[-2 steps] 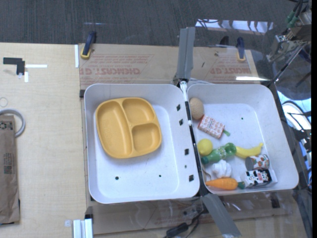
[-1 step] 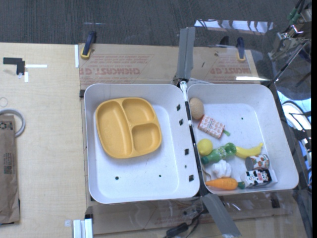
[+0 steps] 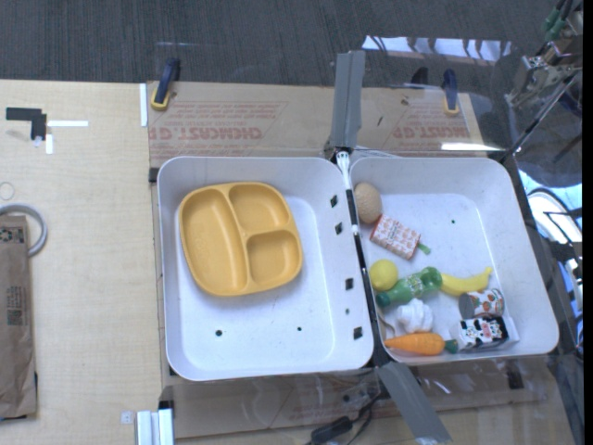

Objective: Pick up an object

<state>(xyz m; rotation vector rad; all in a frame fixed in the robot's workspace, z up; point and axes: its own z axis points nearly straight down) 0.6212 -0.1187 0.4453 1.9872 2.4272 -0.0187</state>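
- The left bin (image 3: 185,341) holds one thing, a yellow divided plate (image 3: 241,237), lying flat toward ten o'clock of the bin floor. It looks like smooth moulded plastic with three shallow wells and rounded corners.
- The right bin (image 3: 505,211) carries the small items, crowded toward six o'clock, probably because they were tipped in loose.
- A tan egg-shaped piece (image 3: 368,202) sits at eleven o'clock against the shared wall, with a small orange carton (image 3: 396,237) just beside it.
- Lower down lie a lemon (image 3: 384,273), a green bumpy vegetable (image 3: 412,286), a curved banana (image 3: 466,281), a white knobbly piece (image 3: 410,317), an orange carrot (image 3: 415,344) and two small printed cartons (image 3: 484,318). Most touch a neighbour.
- They look like glossy toy foods of hard plastic.
- Any of these could be the thing to pick; the carton at eleven o'clock stands freest, so I judge it the easiest target.
- Nothing has been lifted yet, and the gripper's state cannot be judged from here.
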